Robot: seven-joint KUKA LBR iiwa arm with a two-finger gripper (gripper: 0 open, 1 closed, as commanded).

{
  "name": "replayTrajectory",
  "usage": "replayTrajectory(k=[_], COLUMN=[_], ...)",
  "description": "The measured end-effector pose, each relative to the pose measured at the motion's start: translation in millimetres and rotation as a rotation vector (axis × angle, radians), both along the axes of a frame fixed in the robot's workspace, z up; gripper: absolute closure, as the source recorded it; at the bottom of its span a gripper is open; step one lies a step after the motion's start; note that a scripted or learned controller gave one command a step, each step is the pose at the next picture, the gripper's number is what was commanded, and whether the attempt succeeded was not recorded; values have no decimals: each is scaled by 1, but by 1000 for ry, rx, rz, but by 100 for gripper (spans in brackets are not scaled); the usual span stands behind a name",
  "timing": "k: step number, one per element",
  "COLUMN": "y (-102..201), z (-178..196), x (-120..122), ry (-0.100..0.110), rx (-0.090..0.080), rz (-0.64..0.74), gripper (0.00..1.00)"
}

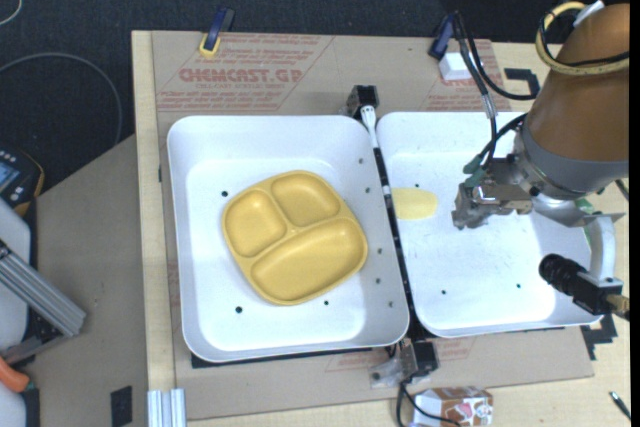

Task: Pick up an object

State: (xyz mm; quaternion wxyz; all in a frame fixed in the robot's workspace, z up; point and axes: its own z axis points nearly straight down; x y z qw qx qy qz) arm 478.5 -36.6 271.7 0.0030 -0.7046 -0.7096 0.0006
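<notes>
A: The bench [250,65] holds two white bins. What is in them?

B: The left bin [190,245] has a yellow plate [293,237]. The right bin [500,315] has a small yellow piece [414,204], near my gripper [470,215]. I cannot tell my grip.

A: What could go wrong?

B: It looks flat. I might slip off it.

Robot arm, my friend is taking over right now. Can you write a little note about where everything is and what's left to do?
Gripper: hangs over the right bin, nothing seen between its fingers; open or shut cannot be told from this view.
Things: a small pale yellow piece lies in the right bin near its left wall, just left of the gripper. A yellow divided plate lies in the middle of the left bin.
Done: nothing picked up yet.
Left: grasp one object and lift it; the small yellow piece looks closest.
</notes>
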Motion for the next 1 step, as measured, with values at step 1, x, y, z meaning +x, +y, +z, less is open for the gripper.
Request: replayTrajectory(k=[1], y=[91], z=[56], x=[6], ry=[-12], rx=[-1], rz=[3], gripper=[100])
